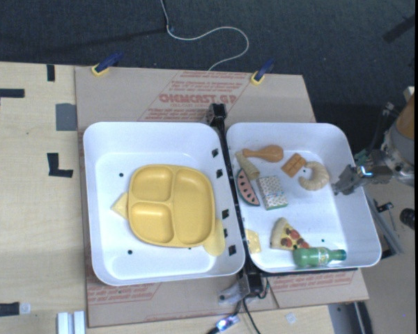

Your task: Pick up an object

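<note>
Camera view shows the hand [348, 179] at the right rim of the right bin [334, 136], at about 3 o'clock of that bin. It is dark and small here, partly blurred, and I cannot tell if it is released or clenched; nothing is seen inside it. Behind it the grey arm [397, 155] leaves the picture toward 3 o'clock.

The nearest thing to the hand is the curled pale piece [315, 176], maybe a shrimp, which lies just beside the hand toward 9 o'clock. Touching it at 10 o'clock is a small orange block [293, 164]. Further toward 9 o'clock lie the drumstick [265, 153], with its long axis running from 9 to 3 o'clock, the grey grater-like piece [272, 191] and the watermelon slice [248, 188] near the wall between the bins. Toward 7 o'clock from the hand are the pizza slice [287, 235] and the green bottle [318, 257], which lies on its side along the near wall, long axis from 9 to 3 o'clock.

The left bin [97, 186] carries a yellow divided plate [173, 205], well apart from the hand.

My judgement: no object is picked yet, and the shrimp-like piece is the easiest target, because the hand needs only to go a little toward 9 o'clock and down.
</note>
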You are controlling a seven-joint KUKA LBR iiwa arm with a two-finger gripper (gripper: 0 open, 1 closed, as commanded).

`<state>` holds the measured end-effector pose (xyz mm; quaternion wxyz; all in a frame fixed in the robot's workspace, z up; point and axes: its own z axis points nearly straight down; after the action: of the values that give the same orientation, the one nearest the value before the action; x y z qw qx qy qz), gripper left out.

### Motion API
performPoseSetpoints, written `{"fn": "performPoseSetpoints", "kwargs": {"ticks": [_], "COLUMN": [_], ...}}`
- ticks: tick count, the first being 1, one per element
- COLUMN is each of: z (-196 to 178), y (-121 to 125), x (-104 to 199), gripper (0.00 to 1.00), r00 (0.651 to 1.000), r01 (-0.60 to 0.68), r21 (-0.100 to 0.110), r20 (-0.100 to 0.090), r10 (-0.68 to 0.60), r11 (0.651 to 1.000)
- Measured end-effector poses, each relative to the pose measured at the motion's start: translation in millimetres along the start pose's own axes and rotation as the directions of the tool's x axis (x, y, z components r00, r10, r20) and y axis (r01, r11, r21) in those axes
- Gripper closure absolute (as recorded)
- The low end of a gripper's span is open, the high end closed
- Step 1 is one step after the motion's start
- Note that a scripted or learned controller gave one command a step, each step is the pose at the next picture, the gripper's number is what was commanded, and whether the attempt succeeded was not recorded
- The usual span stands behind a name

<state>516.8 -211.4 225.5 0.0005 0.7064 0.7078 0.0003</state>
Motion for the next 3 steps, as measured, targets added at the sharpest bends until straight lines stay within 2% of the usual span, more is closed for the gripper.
{"fn": "performPoseSetpoints", "kwargs": {"ticks": [2,3], "z": [-3,1], "y": [39,39], "x": [120,182], "gripper": [1.0,1.0], "r00": [1.0,1.0], "r01": [0.006,0.006], "r21": [0.002,0.003], "r20": [-0.003,-0.002], "r10": [-0.006,-0.006], "r11": [1.0,1.0]}}
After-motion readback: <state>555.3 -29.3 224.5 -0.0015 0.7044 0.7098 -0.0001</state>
